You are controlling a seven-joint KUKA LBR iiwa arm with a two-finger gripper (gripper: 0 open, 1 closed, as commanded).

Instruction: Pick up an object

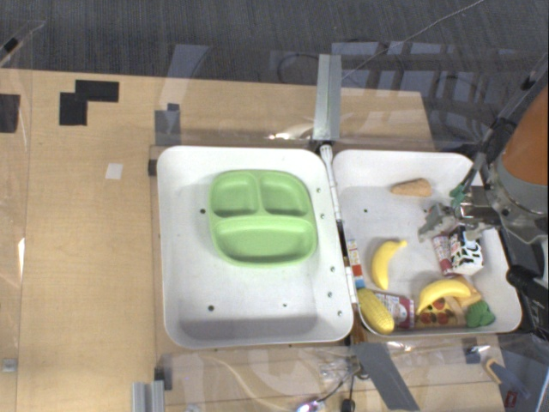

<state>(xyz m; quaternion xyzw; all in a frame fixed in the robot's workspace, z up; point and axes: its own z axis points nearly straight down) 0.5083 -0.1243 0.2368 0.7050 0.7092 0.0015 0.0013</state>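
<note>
Looking down from above: two shallow white bins sit side by side on a wooden bench.
Left bin point(180, 256): it holds a light green plastic plate with three sections point(261, 215), lying flat in the middle.
Right bin point(369, 166): this is where the small toys lie.
Far toy: a tan bread-shaped piece point(412, 188) lies alone near the far wall.
Middle toy: a small yellow plastic banana point(386, 263) lies with its long side running far to near.
Near toys: a yellow corn cob point(374, 309), a red snack packet point(401, 307), a second yellow banana point(444, 293) and a green leafy piece point(481, 314) crowd the near edge.
Right side toys: a small red packet point(444, 251) and a black-and-white spotted piece point(469, 255) lie together.
Arm: the grey arm with its orange band point(525, 148) comes in from the right.
Gripper point(450, 215): it hangs over the right part of the right bin, just far of the small red packet.
Gripper state: I cannot tell how it is set, and I see no toy in it.
Which way to go: the small red packet and the spotted piece look closest, just on the near side of the gripper; the small yellow banana is further left.
</note>
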